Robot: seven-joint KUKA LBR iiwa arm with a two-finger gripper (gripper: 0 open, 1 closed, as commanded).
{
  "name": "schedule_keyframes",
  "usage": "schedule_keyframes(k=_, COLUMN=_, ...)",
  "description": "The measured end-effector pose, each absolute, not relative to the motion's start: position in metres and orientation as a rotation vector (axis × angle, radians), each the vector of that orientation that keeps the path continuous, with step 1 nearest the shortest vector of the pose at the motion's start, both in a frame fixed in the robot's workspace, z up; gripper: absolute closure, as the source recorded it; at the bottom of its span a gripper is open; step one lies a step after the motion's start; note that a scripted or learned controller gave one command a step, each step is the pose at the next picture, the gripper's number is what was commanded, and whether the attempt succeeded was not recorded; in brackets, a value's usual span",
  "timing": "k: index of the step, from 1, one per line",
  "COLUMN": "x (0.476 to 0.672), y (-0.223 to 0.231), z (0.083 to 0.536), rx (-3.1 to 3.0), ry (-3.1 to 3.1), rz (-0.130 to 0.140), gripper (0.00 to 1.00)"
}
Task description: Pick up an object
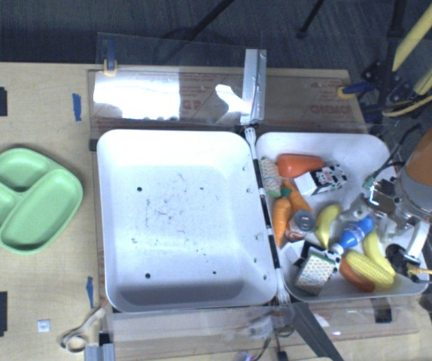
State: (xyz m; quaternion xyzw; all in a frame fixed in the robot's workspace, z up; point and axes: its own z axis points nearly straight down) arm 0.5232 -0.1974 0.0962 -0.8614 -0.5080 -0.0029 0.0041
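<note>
Two white bins sit side by side on the bench [43, 89], and all the pickable clutter is heaped in the right bin [351, 145]; the left bin [174, 201] carries nothing but scuff marks. That split looks deliberate to me: one bin to draw from, the other to receive.

The pile is tight. An orange carrot-like toy [300, 163] lies at the far end, a smaller carrot [281, 215] leans along the divider, a yellow banana [327, 224] sits mid-bin with a blue bottle [354, 234] just beside it, and a corn cob [368, 266] lies on a red-brown piece at the near edge. A speckled little box [315, 271] rests near the front wall.

The arm [430, 173] comes in from the right, and the claw [406, 241] hangs low over the bin's right side, close to the corn and the bottle. From where I stand I cannot tell whether it is apart or together, and I see nothing plainly caught in it.

Off to the left a green divided plate [26, 199] sits apart, out of play. My guess is the corn or bottle is the nearest candidate, though the crowding could spoil a clean grab.
</note>
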Motion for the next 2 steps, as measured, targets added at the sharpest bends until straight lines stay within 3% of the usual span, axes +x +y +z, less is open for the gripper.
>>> schedule_keyframes(k=1, x=0.523, y=-0.201, z=0.106, rx=-2.709, ry=-1.589, rz=-0.008, gripper=1.00)
schedule_keyframes(k=2, x=0.593, y=-0.139, z=0.197, rx=-2.666, ry=-1.661, rz=0.001, gripper=1.00)
